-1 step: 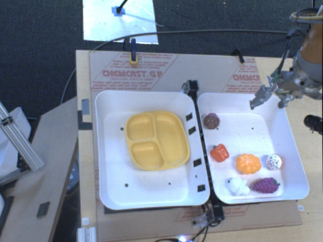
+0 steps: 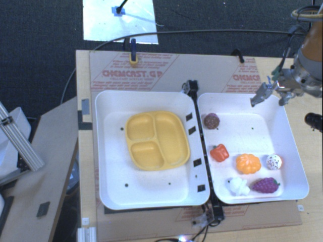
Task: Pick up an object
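Note:
The right bin (image 2: 282, 130) holds several small toys: a brown ball (image 2: 211, 120) at its far left, a red pepper (image 2: 219, 153), an orange pumpkin (image 2: 248, 164), a white speckled ball (image 2: 274, 162), a white figure (image 2: 238, 186) and purple grapes (image 2: 265, 185). My gripper (image 2: 272, 96) hangs above the far right corner of this bin, fingers spread apart and open, nothing between them. It is well away from all the toys.
The left bin (image 2: 108, 135) carries a yellow compartment tray (image 2: 157, 139). A row of black clips (image 2: 194, 135) runs along the divide between the bins. The arm (image 2: 309, 59) enters from the right edge. A white sheet (image 2: 119, 13) lies beyond the bench.

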Robot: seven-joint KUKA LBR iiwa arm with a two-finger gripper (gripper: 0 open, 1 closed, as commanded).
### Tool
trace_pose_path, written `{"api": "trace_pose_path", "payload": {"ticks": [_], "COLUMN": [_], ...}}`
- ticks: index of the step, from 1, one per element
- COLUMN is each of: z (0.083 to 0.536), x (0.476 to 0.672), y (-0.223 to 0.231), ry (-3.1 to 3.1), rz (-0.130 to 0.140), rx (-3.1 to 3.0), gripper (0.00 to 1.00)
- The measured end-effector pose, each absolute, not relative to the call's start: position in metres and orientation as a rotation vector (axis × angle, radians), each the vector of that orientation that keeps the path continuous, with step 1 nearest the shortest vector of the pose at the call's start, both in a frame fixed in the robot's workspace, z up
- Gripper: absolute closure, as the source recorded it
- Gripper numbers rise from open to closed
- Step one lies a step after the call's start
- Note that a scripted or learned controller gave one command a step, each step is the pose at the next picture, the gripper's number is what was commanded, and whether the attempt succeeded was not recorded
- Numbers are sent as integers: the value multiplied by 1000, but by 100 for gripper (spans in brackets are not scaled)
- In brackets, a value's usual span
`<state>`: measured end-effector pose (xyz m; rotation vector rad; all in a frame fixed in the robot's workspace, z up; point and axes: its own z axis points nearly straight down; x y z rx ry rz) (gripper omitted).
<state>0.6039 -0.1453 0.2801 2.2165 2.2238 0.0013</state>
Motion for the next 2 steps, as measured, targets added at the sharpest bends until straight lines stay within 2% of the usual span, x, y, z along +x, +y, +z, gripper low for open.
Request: {"api": "trace_pose_path", "payload": {"ticks": [1, 2], "z": [230, 183], "x": [611, 610], "y": [-137, -128], "ry": [2228, 2229], "rz": [-1, 0], "rx": [2215, 2215], "gripper": [0, 0]}}
